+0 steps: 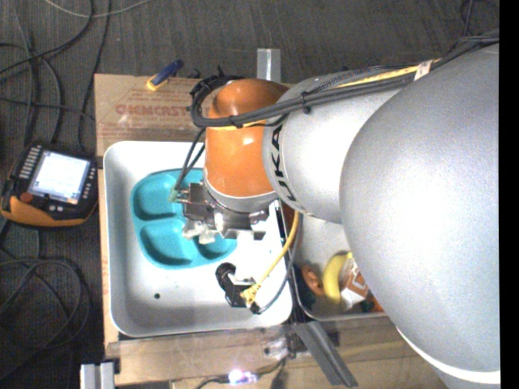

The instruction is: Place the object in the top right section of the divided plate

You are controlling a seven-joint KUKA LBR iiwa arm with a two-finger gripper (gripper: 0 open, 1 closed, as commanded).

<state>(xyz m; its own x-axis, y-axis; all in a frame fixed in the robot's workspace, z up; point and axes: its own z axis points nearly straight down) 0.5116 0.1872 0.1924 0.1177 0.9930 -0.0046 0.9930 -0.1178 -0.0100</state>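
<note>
One grey arm with one orange band is seen reaching in over the bench, and its gripper is held above one turquoise divided plate. Whether anything is carried cannot be told, and the task's object cannot be picked out beneath the wrist. The plate lies directly under and to the left of the gripper, inside the left white bin; two of its sections are seen left of the gripper, the rest being covered by the wrist. Below the gripper, one black connector with a yellow cable hangs over the bin floor. To the right of the gripper, the second white bin is partly seen, with one yellow rounded object and several small items that cannot be counted. Far left of the gripper, one teach pendant rests on the floor.
</note>
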